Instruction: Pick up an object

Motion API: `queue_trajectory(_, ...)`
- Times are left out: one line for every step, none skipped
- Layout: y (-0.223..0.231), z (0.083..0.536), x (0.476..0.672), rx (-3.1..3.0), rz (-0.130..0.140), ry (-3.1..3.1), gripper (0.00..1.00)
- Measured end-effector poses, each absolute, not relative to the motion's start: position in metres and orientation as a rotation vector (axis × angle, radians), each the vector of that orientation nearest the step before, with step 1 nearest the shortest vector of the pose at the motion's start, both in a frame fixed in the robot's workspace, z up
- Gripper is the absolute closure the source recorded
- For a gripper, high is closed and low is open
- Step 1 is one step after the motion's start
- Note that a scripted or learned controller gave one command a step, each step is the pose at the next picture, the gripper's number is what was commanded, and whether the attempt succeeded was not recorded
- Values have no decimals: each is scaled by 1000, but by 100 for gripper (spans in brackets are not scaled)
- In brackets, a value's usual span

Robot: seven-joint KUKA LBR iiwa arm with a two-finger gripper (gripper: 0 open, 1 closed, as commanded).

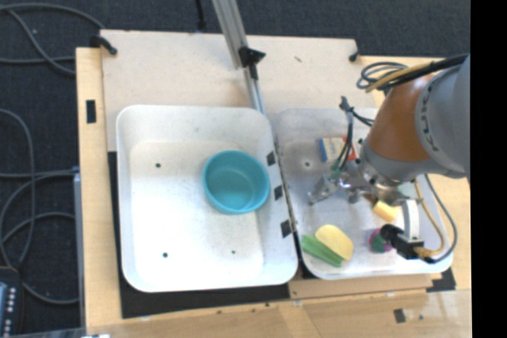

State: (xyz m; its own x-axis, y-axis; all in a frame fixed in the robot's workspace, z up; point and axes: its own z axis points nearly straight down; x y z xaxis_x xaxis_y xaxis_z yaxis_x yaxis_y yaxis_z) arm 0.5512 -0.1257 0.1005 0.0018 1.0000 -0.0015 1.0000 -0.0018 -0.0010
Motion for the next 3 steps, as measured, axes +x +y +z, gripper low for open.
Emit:
queue_trajectory(-126,112,552,2228,4,2213,100)
queue_trajectory(-130,174,549,2222,7,2212,100)
queue_trajectory(-131,219,551,2213,6,2221,100)
